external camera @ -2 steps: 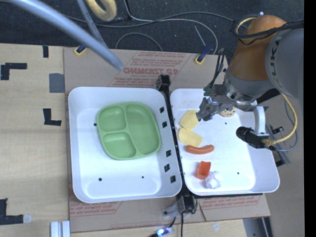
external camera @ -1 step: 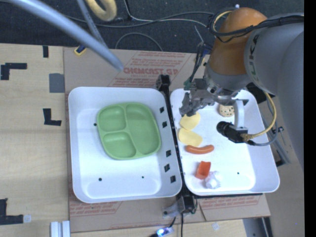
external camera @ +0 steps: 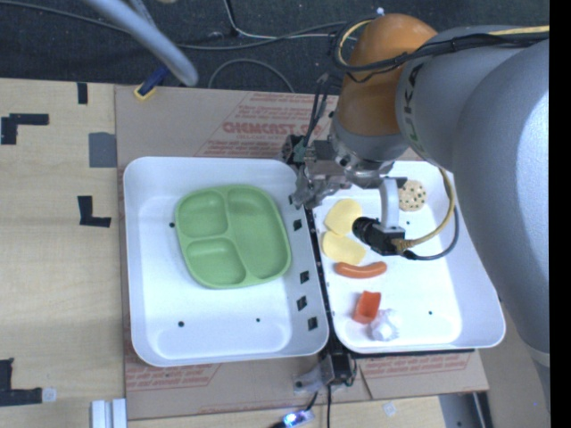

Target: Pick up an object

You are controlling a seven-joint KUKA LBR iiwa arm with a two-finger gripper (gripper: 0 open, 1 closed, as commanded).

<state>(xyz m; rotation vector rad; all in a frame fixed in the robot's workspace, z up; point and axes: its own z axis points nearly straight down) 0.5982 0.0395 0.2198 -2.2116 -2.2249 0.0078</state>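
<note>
The arm reaches in from the right, and its gripper (external camera: 314,181) hangs over the divide between the two bins, at the right bin's upper left. In the right bin (external camera: 464,324) lie two yellow pieces (external camera: 342,230), a red-orange sausage (external camera: 360,269), a red block (external camera: 367,306), a small white object (external camera: 384,329) and a speckled cookie (external camera: 411,195). The yellow pieces sit just right of and below the gripper. A green divided plate (external camera: 234,236) rests in the left bin (external camera: 152,239). I see nothing held.
A black part with a yellow cable (external camera: 379,233) hangs from the wrist over the right bin. Cardboard lies beneath both bins. Black cables run along the dark floor at the top, and a grey pole (external camera: 134,16) crosses the top left.
</note>
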